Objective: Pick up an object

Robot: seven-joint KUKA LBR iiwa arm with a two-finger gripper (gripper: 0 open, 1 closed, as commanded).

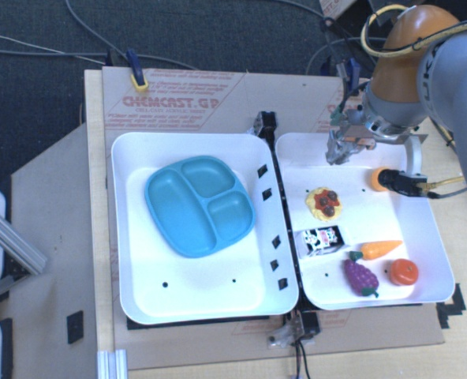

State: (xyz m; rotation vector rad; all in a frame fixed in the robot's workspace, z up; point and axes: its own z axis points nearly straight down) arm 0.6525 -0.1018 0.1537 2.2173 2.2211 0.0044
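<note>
Pincer: the small grey two-finger pincer point(342, 153) hangs over the upper left part of the right-hand shallow white bin point(432, 235), its tip pointing down toward the bin floor; nothing is seen between its tips, and whether it is released or clenched I cannot tell.

Nearest candidate: the small round yellow toy pizza with red topping point(325, 203) lies flat on the bin floor, just below the pincer in the view and a touch to its left. Being round, it offers no long axis to line up with.

Key relation: a short travel toward the near edge of the bin would likely bring the pincer over the pizza; this is a judgement from the slanted view, so the true offset is uncertain.

Other things in the right bin: a black-and-white printed carton point(323, 239), an orange plastic carrot point(379, 249) lying with its long axis nearly left to right, a purple toy grape bunch point(360, 277), a red-orange toy tomato point(404, 272).

Arm: the grey arm with its orange band point(407, 42) reaches in from the right, wrist bent downward above the bin's far side.

Left bin: a blue three-compartment plastic plate point(199, 204) rests in it, well apart from the pincer.
</note>
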